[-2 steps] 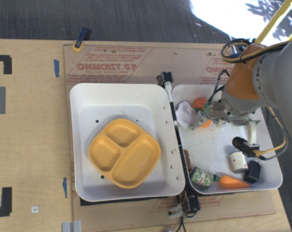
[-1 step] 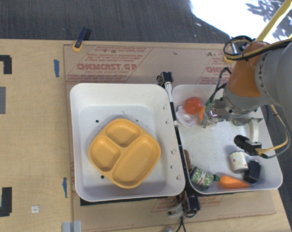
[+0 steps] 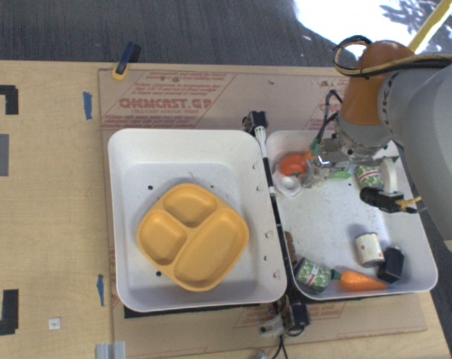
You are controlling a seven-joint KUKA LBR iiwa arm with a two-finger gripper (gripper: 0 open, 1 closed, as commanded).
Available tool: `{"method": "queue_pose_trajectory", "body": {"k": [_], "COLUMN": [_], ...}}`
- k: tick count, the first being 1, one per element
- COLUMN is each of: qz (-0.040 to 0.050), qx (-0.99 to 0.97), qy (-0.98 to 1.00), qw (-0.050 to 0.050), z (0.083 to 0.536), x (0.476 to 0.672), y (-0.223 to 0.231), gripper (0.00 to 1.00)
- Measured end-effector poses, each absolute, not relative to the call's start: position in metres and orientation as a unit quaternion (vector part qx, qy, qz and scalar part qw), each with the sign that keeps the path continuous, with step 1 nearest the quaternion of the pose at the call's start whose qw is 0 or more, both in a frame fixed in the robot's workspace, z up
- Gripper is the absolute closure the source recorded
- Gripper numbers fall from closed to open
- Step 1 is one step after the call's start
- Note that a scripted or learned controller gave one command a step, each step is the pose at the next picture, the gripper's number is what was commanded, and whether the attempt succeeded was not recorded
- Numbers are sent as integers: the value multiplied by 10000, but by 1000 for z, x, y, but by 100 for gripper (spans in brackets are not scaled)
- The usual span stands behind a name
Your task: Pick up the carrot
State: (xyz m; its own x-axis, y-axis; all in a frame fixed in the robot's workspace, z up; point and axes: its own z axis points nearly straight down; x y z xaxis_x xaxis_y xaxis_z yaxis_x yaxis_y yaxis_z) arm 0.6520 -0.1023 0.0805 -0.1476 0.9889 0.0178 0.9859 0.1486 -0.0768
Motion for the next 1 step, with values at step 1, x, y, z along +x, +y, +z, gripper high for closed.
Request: {"method": "queue_pose_trajectory", "body": {"k": [1], "qz": [-12], "qx": [-6880], "qy": [-7257], "qw": [-26], "z": [273], "x": [668], "y": [-109], "gripper": [100]}}
